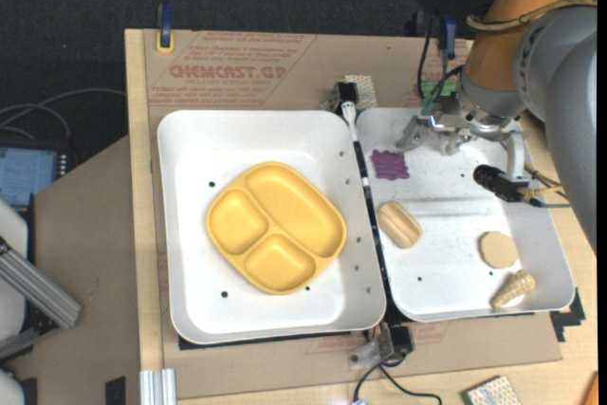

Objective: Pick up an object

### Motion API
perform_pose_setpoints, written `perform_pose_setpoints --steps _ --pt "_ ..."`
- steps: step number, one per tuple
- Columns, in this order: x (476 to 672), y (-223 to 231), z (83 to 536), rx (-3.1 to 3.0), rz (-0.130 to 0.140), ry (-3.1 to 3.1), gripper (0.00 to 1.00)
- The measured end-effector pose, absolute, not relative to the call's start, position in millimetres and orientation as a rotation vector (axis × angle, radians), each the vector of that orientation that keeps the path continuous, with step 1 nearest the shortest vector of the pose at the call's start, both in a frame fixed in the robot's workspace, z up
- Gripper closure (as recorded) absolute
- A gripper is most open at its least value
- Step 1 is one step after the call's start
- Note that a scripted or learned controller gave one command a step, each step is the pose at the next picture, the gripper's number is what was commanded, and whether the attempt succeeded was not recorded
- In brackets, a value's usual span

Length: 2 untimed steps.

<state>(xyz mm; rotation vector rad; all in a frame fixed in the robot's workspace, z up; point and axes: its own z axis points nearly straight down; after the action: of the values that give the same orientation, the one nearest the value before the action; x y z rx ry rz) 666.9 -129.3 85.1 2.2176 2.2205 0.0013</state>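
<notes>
The right bin holds a flat purple piece near its far left corner. A tan bread-roll shape lies by the bin's left wall, a round tan disc at the right, and a pale ridged cone near the front right corner. My gripper hangs over the far end of this bin, just right of the purple piece and a little above it. Nothing shows in its grasp.
A yellow three-compartment plate lies in the middle of the left bin. The two bins meet along a ridge. The arm's grey body and orange band rise over the right bin's far right corner.
</notes>
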Motion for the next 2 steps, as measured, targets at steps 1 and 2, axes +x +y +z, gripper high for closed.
perform_pose_setpoints --steps 1,2 --pt "666.9 -129.3 85.1 2.218 0.001 2.221 0.00" --pt "666.9 -129.3 85.1 2.218 0.001 2.221 0.00"
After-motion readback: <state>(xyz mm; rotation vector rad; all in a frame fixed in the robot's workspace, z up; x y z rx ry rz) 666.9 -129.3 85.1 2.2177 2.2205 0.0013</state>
